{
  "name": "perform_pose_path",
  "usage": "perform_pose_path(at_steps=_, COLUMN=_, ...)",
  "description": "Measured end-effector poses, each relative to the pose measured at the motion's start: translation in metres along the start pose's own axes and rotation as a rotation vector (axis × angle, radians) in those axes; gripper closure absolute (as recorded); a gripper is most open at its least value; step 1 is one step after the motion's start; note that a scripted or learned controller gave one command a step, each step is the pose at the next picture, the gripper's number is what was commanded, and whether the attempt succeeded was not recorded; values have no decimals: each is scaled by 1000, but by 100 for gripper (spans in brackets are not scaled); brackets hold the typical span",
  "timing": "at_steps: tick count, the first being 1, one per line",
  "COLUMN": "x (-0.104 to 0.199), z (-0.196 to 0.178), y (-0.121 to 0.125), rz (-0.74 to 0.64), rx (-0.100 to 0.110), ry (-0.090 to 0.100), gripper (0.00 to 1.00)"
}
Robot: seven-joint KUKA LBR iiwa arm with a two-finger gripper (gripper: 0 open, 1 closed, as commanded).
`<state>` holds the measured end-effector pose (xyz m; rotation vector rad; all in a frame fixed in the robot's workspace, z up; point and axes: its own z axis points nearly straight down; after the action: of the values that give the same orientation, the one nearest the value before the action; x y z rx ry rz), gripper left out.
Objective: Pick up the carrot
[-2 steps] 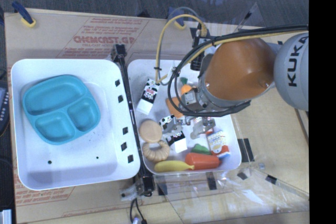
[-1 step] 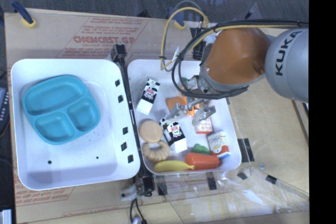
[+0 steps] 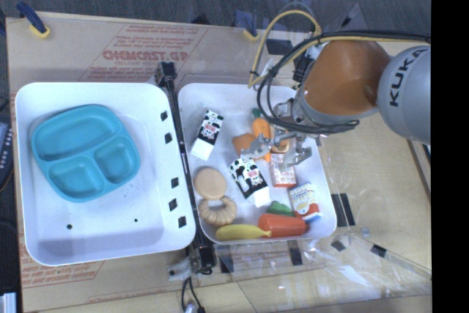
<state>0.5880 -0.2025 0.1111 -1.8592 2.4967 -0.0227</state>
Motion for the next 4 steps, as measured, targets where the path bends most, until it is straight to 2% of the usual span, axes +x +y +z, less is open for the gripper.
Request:
perform_pose_path(at_steps=1, x=-3, z=-14, y=-5, rz=-5, rx=18, ry=-2, gripper=100)
perform_pose_path(at_steps=2, x=-80, z=-58, y=32, rz=-47, rx=-23, ry=9, gripper=100)
perform_pose_path(at_steps=3, x=-67, z=-129, y=8, rz=-153, rx=-22, ry=12, gripper=100)
perform_pose_path(at_steps=4, x=-69, z=-80, y=23, rz=-53, rx=-32, ry=13, gripper=100)
